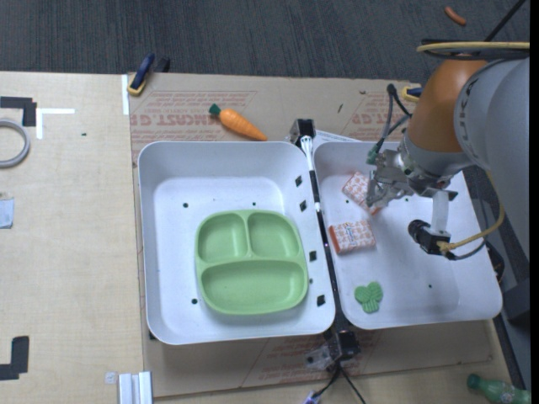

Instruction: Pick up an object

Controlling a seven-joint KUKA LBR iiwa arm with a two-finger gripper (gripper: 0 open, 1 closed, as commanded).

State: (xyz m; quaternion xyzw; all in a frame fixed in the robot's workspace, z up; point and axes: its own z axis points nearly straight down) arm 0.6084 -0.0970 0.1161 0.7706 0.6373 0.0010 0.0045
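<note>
You see the grey arm (pixel 493 108) reach in from the right over the right bin (pixel 438 297), its orange band (pixel 442 99) just above the wrist; the hand (pixel 381 199) is low in the far part of that bin, right at a small pink-and-white checked packet (pixel 356 187); the fingertips sit against the packet's right edge, but you cannot tell whether they are wide, narrow, or closed on it, since the wrist hides them from above. Just nearer the camera in the same bin lies an orange-and-white box (pixel 351 236), close to the dividing wall and apart from the hand; nearer still, by the front rim, lies a small green leaf-shaped piece (pixel 368 297). The left bin (pixel 168 183) holds a green divided plate (pixel 251 262) with three compartments, lying flat near the middle. On the bench (pixel 67 251) behind the left bin you see a toy carrot (pixel 239 123) resting on the cardboard, outside both bins; a blue-and-yellow clip (pixel 141 74) sits at the cardboard's far left corner; a green bottle (pixel 498 387) lies at the near right corner.
</note>
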